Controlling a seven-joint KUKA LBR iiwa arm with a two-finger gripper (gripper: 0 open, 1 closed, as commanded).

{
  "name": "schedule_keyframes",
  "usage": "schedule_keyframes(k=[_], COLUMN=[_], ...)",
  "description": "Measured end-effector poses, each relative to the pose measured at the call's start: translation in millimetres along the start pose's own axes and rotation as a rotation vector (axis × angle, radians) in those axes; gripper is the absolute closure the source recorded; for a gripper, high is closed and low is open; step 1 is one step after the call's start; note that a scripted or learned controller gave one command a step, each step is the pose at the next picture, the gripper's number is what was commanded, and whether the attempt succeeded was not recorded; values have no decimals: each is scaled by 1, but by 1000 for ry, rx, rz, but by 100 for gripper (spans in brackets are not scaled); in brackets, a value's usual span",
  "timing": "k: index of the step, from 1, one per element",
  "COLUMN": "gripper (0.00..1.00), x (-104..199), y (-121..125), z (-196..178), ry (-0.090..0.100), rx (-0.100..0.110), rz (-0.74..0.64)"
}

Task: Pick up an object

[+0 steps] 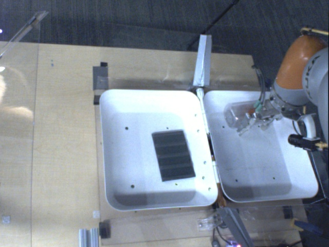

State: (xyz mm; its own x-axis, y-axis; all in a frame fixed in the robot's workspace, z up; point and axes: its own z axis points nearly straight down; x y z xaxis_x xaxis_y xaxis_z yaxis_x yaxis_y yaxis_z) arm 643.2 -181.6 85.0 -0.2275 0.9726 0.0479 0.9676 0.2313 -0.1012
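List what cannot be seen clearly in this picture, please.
- hand: blurred in the camera view over the right bin; its fingers cannot be made out, nor anything between them.
- arm: cut off by the right edge.
- dark ribbed object in the left bin: material unclear, too small.

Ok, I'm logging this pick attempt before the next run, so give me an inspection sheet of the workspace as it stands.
Surface: pale wooden bench bearing two shallow white bins side by side.
Job's things: dark ribbed rectangular block lying flat in the left bin, near its middle.
Clutter: nothing seen in the right bin apart from the gripper.
Grippers: gripper over the right bin's upper part, looks see-through; finger state unclear.
Cables: a dark cable runs across the floor above the bench; wires by the wrist.
Surroundings: dark carpet; metal bracket between the bins.
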Motion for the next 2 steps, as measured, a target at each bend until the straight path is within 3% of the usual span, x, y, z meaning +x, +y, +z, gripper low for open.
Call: schedule_keyframes(k=[1, 2], gripper=[0, 0], x=[6, 6], y=[-1, 1], z=[-3, -2], ry=[-18, -19], rx=[-7, -8], rz=[8, 39])
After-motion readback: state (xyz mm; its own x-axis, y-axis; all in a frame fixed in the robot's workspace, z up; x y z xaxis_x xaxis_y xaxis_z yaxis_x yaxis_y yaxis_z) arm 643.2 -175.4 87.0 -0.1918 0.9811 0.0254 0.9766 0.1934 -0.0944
